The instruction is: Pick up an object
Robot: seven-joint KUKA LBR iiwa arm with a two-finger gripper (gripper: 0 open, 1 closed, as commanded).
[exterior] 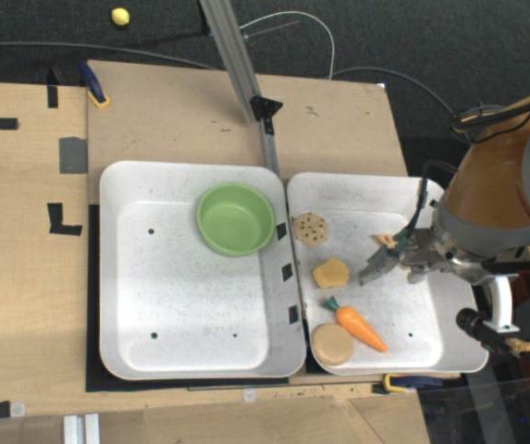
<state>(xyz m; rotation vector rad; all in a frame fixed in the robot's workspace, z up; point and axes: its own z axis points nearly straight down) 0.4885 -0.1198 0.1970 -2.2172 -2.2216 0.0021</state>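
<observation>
Tool of mine hangs low over the right bin, and I cannot tell how it is set. Yellow biscuit lies just at its 9 o'clock, carrot at 6 o'clock, speckled cookie at 10 o'clock. Green bowl sits in the left bin.
</observation>
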